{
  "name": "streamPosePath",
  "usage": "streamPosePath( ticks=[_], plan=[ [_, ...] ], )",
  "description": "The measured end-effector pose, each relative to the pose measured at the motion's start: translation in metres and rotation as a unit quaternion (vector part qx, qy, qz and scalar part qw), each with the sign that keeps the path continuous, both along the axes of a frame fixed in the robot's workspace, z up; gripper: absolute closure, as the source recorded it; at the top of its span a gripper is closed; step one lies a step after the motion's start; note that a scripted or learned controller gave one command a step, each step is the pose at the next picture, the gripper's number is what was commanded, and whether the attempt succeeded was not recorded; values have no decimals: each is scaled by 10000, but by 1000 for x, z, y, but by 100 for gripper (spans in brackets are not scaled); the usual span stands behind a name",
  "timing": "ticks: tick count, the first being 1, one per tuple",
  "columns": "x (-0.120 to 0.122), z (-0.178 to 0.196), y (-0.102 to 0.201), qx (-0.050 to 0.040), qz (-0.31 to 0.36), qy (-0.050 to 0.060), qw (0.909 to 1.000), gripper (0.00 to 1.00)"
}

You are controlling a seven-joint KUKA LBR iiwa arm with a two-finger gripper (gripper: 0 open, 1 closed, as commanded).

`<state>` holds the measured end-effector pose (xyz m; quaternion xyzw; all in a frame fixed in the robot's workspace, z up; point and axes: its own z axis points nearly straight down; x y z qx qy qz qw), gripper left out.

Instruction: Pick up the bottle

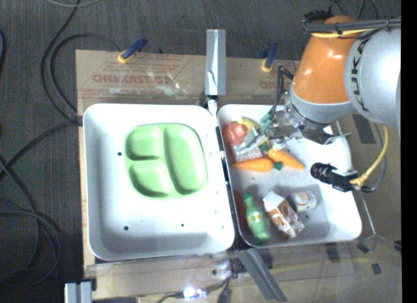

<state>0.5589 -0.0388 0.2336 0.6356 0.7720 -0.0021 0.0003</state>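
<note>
The bottle [255, 217] is green with a red cap and lies in the near left corner of the right bin [339, 220], cap pointing toward the back. My gripper [272, 133] hangs over the back part of that bin, just above two orange carrots [268, 160] and a shiny packet [251, 141]. It is well behind the bottle and not touching it.
A red round fruit [233, 131] sits at the right bin's back left. A brown carton [282, 216] and a small can [303, 199] lie right of the bottle. The left bin [104, 230] holds a green divided plate [166, 159]. A black cable plug [329, 174] hangs over the right bin.
</note>
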Motion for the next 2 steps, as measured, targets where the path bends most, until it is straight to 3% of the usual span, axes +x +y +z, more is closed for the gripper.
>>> streamPosePath(
  ticks=[1,2],
  plan=[
    [-59,-76,-69,13,-686,8,9976,0],
    [-21,-137,-58,21,655,8,9979,0]
  ],
)
